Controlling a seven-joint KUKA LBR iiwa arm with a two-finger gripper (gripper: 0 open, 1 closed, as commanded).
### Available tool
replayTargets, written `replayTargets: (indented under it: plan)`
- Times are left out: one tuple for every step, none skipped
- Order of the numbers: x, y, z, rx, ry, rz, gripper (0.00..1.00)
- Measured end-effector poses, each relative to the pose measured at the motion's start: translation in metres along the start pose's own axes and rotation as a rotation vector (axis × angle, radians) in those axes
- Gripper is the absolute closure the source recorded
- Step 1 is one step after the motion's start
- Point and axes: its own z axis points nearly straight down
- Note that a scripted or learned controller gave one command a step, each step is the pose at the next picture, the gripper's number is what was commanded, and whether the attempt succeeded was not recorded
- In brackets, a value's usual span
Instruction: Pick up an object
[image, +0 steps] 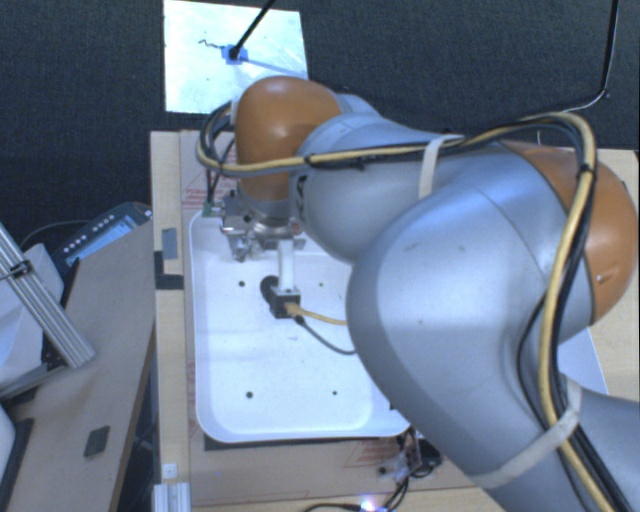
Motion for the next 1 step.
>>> replayTargets:
  plan:
    - [0.0016, -0.0671, -0.1301, -0.003, 0.003, 0.001, 1.0]
